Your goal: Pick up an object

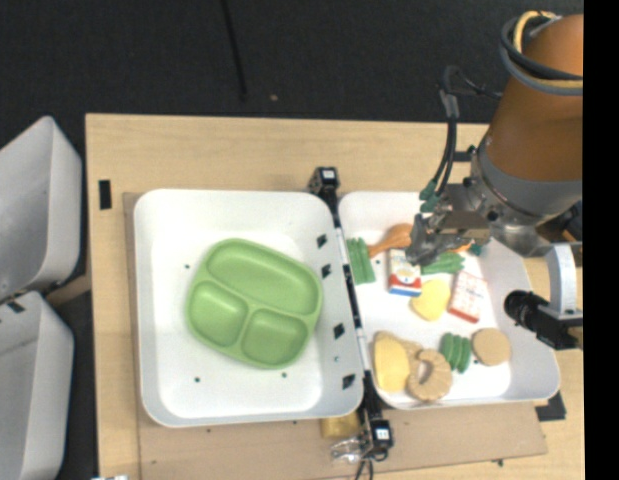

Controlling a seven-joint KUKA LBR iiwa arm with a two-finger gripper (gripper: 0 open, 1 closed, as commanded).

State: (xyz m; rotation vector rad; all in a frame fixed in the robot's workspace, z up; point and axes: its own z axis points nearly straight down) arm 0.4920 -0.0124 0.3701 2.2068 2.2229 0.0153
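Two white bins (154, 298); one green tray (254, 303) at nine o'clock; my gripper (429, 243) hangs over the toy food (429, 303), grip state indeterminable.

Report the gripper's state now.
Gripper: over the right bin, low among the toy foods; open or shut cannot be told.

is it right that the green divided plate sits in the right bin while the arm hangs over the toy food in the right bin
Not quite. The camera view shows the green divided plate in the left bin, not the right. The rest holds: the arm hangs over the toy food in the right bin.
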